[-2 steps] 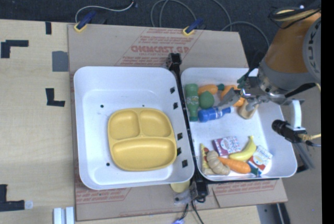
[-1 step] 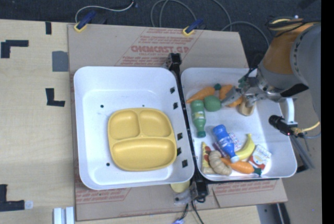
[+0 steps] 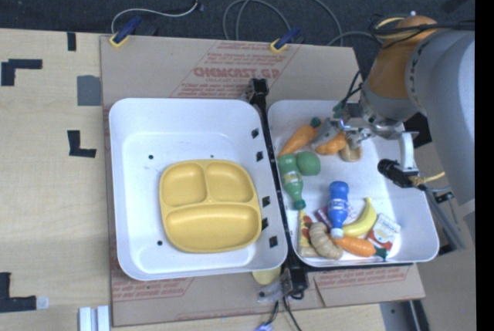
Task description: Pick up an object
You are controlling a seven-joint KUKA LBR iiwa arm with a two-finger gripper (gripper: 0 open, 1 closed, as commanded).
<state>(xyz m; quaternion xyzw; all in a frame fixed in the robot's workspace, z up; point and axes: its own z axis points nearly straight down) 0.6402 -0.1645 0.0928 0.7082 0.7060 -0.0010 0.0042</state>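
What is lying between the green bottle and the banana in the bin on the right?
In the camera view, a small blue bottle with a white cap lies between the green bottle and the banana, its lower end touching the banana.

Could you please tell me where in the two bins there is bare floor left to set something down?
Left bin: bare floor all around the yellow divided plate, widest behind it and to its left. Right bin: crowded; carrots, green bottle, blue bottle and banana fill it, with the gripper at the back. A small patch lies between the green bottle and the banana's right.
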